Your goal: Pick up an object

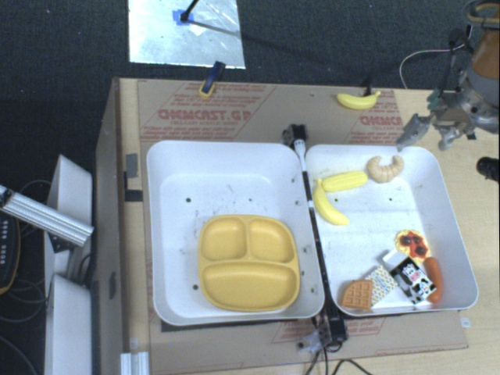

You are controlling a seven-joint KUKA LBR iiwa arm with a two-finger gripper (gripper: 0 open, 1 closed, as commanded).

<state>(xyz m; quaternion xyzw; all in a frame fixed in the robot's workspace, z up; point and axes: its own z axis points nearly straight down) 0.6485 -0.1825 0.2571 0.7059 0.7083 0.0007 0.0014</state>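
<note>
Above the far right corner of the right bin (457, 233) hangs the pincer (437, 131), outside the rim and clear of every object; its two fingers look spread apart with nothing between them, which suits an arm not yet committed to a target. Nearest it, toward the bin's far side, lies a croissant (386, 167), its end touching a corn cob (344, 181), with a banana (330, 207) just beside that near the divider; this group seems the easiest reach. At the bin's near right corner a waffle (358, 294), a small pizza (412, 243), a sausage (433, 278) and a black-and-white carton (412, 280) crowd together, harder to single out. A yellow divided plate (250, 262) sits in the left bin (168, 233); a second banana (358, 99) rests on the worktop (258, 116) beyond the bins.
</note>
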